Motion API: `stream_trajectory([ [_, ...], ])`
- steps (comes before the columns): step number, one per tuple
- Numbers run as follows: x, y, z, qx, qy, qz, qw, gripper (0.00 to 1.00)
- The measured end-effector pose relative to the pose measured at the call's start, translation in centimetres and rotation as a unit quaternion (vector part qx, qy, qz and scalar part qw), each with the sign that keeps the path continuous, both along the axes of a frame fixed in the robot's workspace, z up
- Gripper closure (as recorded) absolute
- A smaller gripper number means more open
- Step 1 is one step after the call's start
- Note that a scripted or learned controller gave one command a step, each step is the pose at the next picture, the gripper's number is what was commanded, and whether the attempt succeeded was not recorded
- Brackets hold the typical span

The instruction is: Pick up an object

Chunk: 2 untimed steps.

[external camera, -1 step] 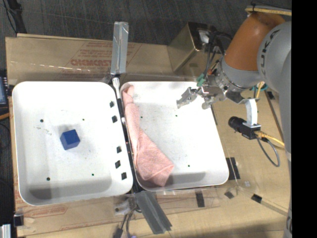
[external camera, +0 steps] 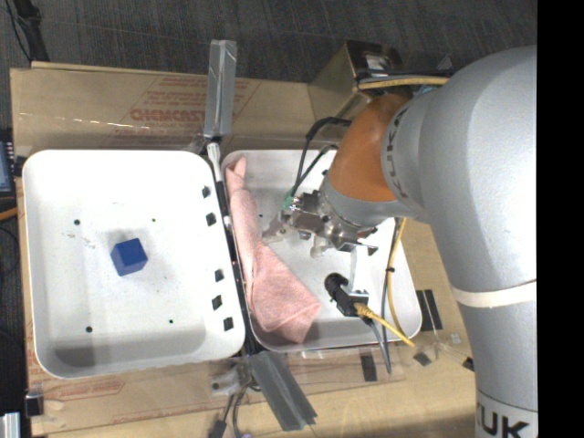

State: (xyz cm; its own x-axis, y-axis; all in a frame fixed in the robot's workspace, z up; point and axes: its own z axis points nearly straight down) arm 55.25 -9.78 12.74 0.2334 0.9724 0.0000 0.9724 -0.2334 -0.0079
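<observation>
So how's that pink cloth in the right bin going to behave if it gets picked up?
The pink cloth lies crumpled and folded against the right bin wall, so it will likely be floppy, drape and unfold when lifted. It looks light, and probably bunches rather than slides if pushed.

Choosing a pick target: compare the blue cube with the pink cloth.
The blue cube is small, rigid and boxy; the pink cloth is far larger, soft and crumpled. The blue cube sits alone mid-floor in the left bin; the pink cloth lies along the right bin's left wall, near the gripper. Neither is held.
</observation>
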Motion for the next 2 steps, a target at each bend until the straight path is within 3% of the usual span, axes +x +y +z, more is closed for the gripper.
stream_trajectory([
  [1,1.9,-3.4,3.9,-0.0002,-0.002,0.016,0.9999,0.0],
  [2,-4.1,-3.2,7.4,0.0001,-0.002,0.025,0.9997,0.0],
])
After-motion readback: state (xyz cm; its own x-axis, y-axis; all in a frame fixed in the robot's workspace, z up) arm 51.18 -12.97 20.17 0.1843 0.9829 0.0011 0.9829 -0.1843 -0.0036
